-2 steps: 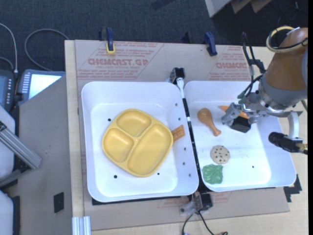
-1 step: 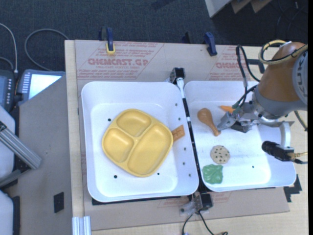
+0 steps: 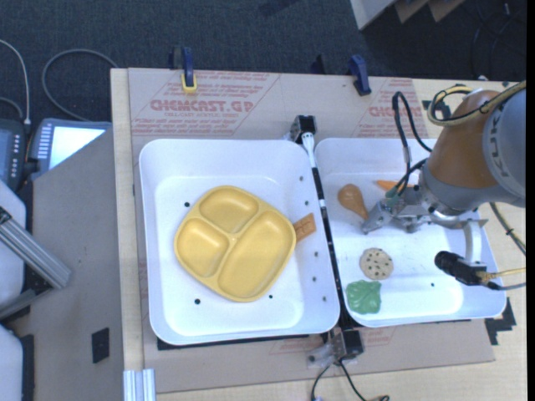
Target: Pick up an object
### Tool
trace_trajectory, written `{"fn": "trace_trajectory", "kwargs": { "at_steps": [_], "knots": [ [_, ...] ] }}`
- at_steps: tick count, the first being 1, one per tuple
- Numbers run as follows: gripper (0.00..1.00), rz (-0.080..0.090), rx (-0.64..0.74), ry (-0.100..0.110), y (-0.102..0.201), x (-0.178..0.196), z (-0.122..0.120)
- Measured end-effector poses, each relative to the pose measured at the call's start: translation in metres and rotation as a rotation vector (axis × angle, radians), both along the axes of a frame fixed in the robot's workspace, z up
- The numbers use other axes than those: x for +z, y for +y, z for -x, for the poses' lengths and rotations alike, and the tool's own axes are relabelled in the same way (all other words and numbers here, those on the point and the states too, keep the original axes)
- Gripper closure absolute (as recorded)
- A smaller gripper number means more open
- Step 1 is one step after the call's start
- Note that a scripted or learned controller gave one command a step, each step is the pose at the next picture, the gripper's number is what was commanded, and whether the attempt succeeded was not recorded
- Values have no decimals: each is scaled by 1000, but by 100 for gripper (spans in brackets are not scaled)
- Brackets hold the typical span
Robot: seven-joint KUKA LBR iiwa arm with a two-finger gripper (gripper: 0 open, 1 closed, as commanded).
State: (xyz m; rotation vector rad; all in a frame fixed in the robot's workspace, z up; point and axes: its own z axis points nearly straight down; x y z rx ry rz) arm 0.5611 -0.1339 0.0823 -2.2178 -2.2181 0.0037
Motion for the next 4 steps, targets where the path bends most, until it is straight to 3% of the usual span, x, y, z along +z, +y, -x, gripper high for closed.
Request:
{"fn": "trace_trajectory", "kwargs": {
  "at_steps": [1, 4],
  "knots": [
    [100, 2, -1, -6, -1, 13, -1],
    [100, 4, 1, -10, -4, 136, 4]
  ]
}}
